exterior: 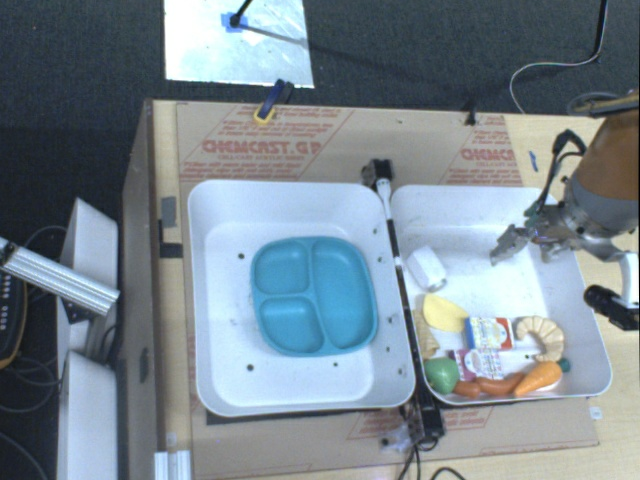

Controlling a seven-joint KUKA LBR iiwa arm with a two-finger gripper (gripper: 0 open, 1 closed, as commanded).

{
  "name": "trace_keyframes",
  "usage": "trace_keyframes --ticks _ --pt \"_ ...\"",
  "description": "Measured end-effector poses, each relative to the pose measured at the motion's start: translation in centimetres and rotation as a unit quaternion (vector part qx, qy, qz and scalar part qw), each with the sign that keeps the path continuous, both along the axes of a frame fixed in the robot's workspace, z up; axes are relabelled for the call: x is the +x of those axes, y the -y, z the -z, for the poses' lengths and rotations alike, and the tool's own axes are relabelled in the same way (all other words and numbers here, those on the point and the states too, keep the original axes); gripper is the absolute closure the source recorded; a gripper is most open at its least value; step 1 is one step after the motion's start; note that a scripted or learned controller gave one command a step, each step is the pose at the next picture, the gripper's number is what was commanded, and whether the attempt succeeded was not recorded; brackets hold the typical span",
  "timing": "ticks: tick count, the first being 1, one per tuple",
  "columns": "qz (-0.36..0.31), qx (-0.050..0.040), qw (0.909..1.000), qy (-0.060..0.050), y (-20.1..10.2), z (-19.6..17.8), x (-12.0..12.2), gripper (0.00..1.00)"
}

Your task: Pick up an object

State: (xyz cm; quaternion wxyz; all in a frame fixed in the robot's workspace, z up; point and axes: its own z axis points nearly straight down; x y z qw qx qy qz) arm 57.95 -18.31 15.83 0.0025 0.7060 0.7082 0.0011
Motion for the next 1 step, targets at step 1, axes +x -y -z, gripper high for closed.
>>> trace_keyframes --ticks 1 --pt "-0.001 0.0005 1.0 0.0 -1.94 -1.5 8.2 0.0"
